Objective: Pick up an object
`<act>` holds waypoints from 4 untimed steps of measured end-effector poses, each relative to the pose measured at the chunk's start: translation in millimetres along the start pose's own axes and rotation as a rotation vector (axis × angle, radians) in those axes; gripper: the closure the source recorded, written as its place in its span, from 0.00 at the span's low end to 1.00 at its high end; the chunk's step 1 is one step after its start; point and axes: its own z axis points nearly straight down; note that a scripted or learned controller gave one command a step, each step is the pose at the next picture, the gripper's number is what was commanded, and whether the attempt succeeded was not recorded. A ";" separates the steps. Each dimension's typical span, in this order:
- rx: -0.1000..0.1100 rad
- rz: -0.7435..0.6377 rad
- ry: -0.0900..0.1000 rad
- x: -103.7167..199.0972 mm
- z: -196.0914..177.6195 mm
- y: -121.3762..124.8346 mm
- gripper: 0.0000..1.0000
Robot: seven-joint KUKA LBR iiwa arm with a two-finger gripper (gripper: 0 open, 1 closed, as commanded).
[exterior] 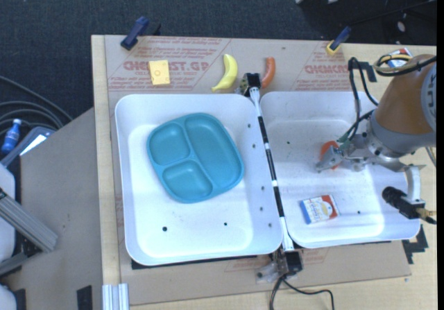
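While gripper (331, 158) hangs low in right bin (298, 118) beside small red object (328, 148), jaw state unreadable; confirm object sits between jaws before lifting; boxed item (318, 209) lies apart

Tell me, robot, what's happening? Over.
Claw low in right bin, at a small orange-red thing. Small box lies nearby, untouched. Blue plate in left bin.

Grey arm (406, 111) reaching in from the right, wrist bent low, pincer (331, 157) pointing left
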 end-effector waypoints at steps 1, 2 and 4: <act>-0.002 -0.001 0.000 0.7 -10.1 0.7 1.00; -0.002 -0.001 0.000 0.7 -10.0 0.7 0.00; -0.004 0.000 0.000 0.8 -19.9 1.0 0.00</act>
